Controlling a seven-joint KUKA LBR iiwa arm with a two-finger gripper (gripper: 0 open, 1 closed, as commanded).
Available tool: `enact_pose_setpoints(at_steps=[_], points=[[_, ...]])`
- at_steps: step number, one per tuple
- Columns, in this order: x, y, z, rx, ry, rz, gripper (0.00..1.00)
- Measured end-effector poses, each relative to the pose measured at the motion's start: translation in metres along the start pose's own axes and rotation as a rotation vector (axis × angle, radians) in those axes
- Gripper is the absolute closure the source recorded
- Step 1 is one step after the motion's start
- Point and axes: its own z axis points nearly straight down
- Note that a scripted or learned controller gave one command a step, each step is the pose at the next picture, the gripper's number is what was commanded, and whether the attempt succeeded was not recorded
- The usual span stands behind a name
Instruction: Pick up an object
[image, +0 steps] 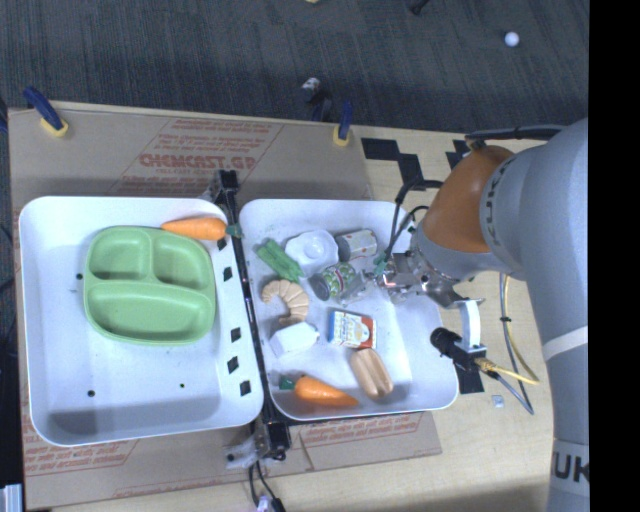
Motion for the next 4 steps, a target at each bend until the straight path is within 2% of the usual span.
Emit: enact_pose_setpoints(at_steps=[1,2,3,4], points=[[0.061,-0.077,0.007,0.001,0.001,-0.001,0.0],[0.061,-0.076,-0.003,0.001,0.0,-0.007,1.0],[0.064,-0.02,-0.224,-0.009,-0.003,-0.001,1.0],[0.065,-0.02,-0.223,-0.007,-0.001,-0.001,0.0]])
